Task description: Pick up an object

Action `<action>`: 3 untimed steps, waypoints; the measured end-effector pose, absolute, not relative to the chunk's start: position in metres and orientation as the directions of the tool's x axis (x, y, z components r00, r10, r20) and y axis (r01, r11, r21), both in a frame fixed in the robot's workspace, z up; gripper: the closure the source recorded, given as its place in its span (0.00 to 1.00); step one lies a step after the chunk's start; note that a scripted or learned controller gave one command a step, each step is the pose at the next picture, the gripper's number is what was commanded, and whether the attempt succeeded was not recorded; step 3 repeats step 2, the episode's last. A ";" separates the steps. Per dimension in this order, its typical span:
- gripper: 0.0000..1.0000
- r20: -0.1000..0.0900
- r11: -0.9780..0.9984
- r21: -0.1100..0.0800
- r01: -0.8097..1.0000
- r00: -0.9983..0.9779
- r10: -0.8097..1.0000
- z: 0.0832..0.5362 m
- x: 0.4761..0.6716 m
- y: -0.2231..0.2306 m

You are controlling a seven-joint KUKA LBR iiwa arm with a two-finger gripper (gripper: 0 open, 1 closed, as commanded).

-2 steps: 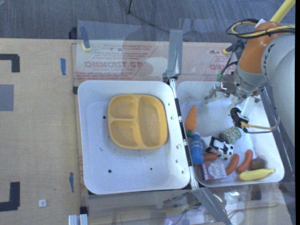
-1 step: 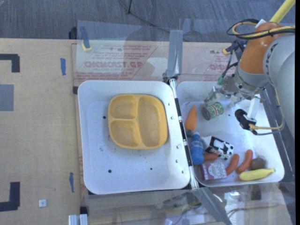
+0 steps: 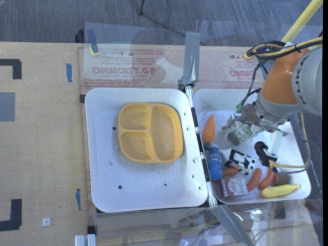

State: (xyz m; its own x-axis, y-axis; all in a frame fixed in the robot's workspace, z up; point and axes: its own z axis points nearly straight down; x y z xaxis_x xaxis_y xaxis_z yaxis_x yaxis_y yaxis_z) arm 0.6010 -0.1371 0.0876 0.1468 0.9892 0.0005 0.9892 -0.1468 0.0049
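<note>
- Grey metal jaws hang from the grey arm with the orange band, low over the upper middle of the right-hand shallow white bin; whether the jaws are apart or together cannot be told.
- A small grey-green can-shaped object lies right at the jaws, partly covered by them; whether they touch it cannot be told.
- Just left of it, an orange carrot-shaped toy lies along the bin's left wall.
- Below the jaws sits a small black-and-white patterned toy, with a blue bottle-like object to its left.
- Nearer the bin's lower edge lie a pink-and-white packet, two orange-red sausage-shaped pieces, and a yellow banana-shaped toy in the lower right corner.
- The left-hand shallow white bin holds a yellow three-compartment plastic plate, set flat near its middle.
- Both bins rest on a tan wooden table marked with bits of blue tape.
</note>
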 end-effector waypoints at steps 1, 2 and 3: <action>1.00 -0.001 -0.152 0.014 0.988 0.152 0.988 0.101 0.603 -0.140; 1.00 0.000 -0.059 0.001 0.998 0.059 0.998 0.235 0.592 -0.075; 1.00 0.000 -0.059 0.001 0.998 0.059 0.998 0.235 0.592 -0.075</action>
